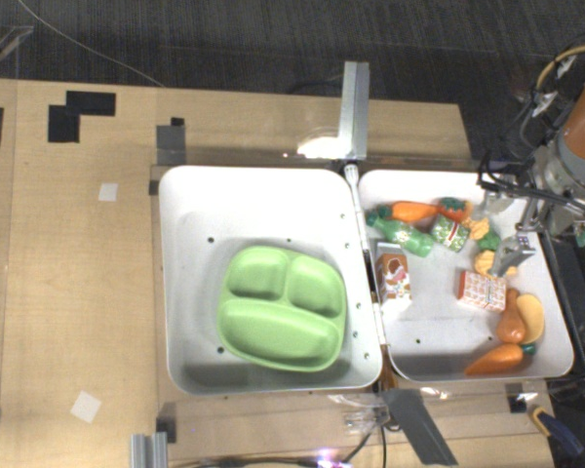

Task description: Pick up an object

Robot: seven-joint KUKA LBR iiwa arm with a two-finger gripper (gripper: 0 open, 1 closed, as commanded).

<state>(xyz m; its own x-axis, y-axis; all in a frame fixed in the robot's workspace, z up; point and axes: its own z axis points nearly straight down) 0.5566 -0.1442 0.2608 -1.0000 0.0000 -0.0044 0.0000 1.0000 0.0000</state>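
The right bin (439, 344) holds several toy foods. An orange carrot (414, 211) and green vegetables (405, 234) lie at its far left, with a small green and red pack (451, 232) beside them. A brown carton (395, 276) rests against the left wall. A red checkered box (482, 291) lies in the middle right. My gripper (514, 253) hangs over the bin's right side, just above and right of the checkered box, beside small yellow pieces (485, 259). I see nothing held in it.
The left bin (190, 222) holds a green divided plate (281, 307). An orange and yellow fruit (522, 318) and another orange piece (495, 359) lie in the right bin's near right corner. A metal post (355, 115) stands behind the divider between the bins.
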